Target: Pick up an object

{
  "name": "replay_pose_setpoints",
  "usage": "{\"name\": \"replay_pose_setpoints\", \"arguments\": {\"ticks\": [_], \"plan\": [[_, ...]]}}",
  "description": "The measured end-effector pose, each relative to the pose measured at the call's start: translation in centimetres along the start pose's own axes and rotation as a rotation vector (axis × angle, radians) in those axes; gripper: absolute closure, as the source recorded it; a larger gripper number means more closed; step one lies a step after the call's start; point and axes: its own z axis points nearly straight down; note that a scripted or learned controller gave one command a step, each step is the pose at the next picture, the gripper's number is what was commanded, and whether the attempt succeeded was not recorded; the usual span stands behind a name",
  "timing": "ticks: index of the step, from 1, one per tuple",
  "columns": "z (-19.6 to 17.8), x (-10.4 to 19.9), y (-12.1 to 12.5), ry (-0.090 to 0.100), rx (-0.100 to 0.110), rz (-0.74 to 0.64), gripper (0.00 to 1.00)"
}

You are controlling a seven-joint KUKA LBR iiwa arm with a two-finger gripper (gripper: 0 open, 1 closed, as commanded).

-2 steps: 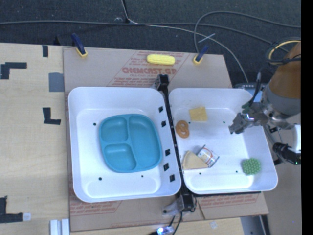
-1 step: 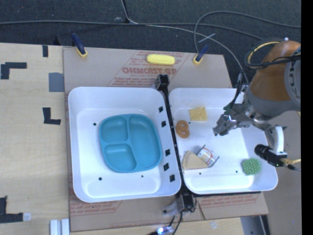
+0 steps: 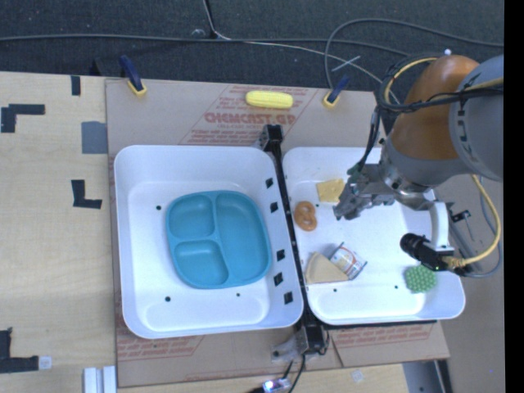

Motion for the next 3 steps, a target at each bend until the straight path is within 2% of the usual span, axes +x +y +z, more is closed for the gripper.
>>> {"name": "replay_pose_setpoints", "arguments": {"ticks": [2, 3], "plan": [[0.5, 10.1, -0.2, -0.001, 0.003, 0.001, 1.0], [1.0, 15.5, 0.8, -0.001, 0.002, -0.001, 1.0]]}}
